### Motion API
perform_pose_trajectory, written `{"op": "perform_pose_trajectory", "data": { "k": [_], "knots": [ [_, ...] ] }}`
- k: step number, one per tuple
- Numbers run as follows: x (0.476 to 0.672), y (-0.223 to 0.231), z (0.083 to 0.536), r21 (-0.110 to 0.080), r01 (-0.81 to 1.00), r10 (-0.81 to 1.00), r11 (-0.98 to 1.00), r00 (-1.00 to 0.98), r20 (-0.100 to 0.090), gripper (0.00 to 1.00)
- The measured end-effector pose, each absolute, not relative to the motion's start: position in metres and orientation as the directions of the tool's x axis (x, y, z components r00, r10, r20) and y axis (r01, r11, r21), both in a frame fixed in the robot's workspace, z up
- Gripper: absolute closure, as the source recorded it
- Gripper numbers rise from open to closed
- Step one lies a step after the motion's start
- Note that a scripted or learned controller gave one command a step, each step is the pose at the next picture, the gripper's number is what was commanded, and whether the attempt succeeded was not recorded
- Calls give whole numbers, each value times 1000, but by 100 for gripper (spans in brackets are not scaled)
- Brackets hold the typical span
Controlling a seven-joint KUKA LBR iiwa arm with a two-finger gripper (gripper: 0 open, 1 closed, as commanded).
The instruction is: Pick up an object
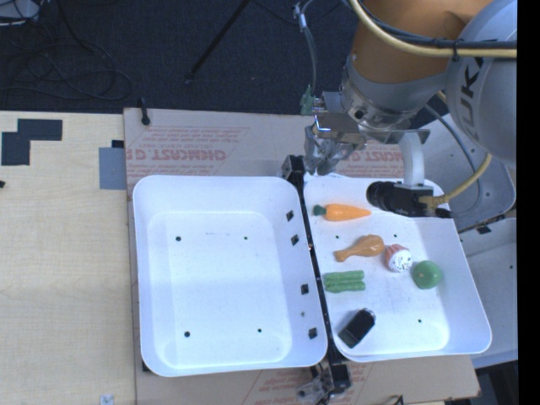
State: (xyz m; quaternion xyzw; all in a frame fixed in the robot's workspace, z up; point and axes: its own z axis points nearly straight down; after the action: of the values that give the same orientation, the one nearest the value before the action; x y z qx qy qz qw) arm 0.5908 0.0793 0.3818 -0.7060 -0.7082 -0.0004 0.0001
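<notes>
Closest to the lens, a small black block [356, 327] lies tilted at the near end of the right bin [456, 310], close to the dark strip [305, 251] where the two bins meet. Beyond it, a pair of green bean pods [343, 282] lies side by side near that same strip. A green ball [427, 274] sits toward the bin's outer side, just beside a small red-and-white piece [397, 258]. A tan toy drumstick [361, 248] lies next to that piece, its thick end pointing toward it. Farther back, an orange carrot [344, 213] lies crosswise, with its green tip toward the strip.

All six things rest on the floor of the right bin, apart from the hand. The left bin [219, 285] stands alongside, touching the right one along the strip. Both bins rest on a sheet of cardboard [211, 146] with red print, laid over the pale desk [59, 251].

From the right, the grey arm [396, 49] with its orange band reaches in and hangs over the far rim of the right bin. Its hand [325, 160] points down at the bin's back corner, near the strip and behind the carrot. At this slant I cannot tell how far the hand is open, or whether it has hold of anything.
</notes>
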Motion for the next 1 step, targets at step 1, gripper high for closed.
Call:
{"op": "perform_pose_trajectory", "data": {
  "k": [1],
  "knots": [
    [622,93,398,0,1000,1000,4,-4,-1,100]
  ]
}}
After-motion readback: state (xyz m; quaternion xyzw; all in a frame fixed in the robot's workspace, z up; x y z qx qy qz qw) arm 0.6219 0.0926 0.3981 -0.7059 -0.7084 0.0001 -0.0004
